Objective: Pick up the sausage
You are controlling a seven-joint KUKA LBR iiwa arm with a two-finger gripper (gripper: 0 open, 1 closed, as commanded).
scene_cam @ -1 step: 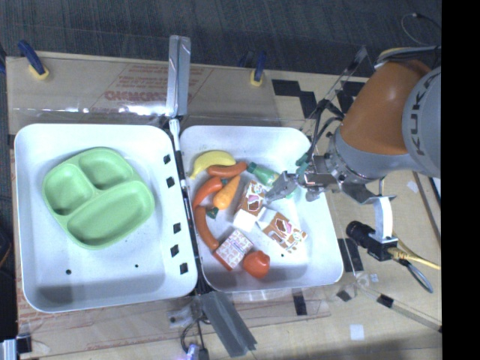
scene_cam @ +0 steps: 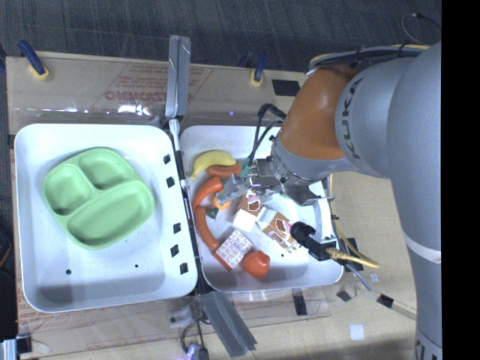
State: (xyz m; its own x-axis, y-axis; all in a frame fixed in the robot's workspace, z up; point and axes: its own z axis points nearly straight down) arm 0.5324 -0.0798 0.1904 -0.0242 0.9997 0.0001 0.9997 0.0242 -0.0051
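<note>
End effector (scene_cam: 247, 177) low in right bin (scene_cam: 315, 276) beside orange-red sausage (scene_cam: 203, 220); finger state impossible to tell

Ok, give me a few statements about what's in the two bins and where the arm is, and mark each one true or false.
1. The green divided plate lies in the left bin. True.
2. The banana lies on the green plate. False: it is in the right bin, near its far left corner.
3. The gripper is over the right bin, close to the food items. True.
4. The sausage, long and orange-red, lies along the right bin's left side. True.
5. The arm hangs over the left bin. False: it reaches over the right bin.
6. The tomato sits at the right bin's far edge. False: it is near the front edge.
</note>
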